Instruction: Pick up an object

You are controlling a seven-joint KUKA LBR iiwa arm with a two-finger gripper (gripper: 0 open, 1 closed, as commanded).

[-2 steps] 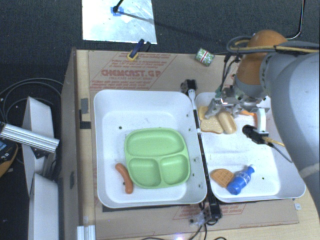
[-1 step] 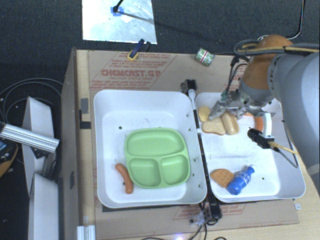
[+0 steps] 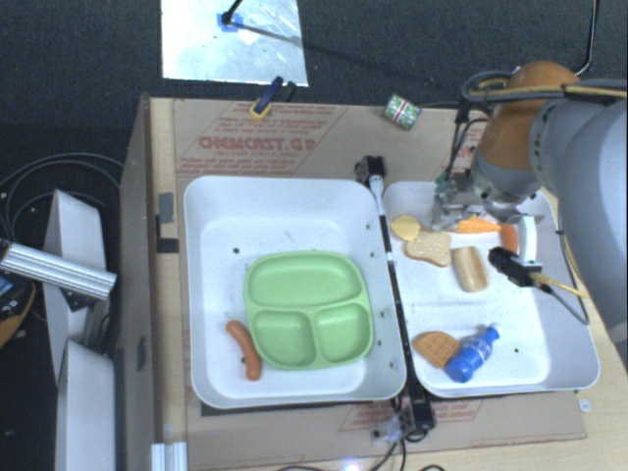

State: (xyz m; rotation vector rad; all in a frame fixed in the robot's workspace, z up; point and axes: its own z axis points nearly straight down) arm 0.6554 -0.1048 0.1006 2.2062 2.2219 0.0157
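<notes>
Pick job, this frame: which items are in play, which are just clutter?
In play: tool at the far end of the right bin; beside it orange carrot, yellow piece, tan biscuit, bread roll.
Lying about: waffle and blue bottle at the near end; green plate and sausage in the left bin; small can on the bench.

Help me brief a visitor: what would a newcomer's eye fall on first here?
The green divided plate sits in the left bin, a sausage beside it. A blue bottle lies at the front of the right bin. The grey arm, orange-banded, hangs over that bin's far end.
</notes>
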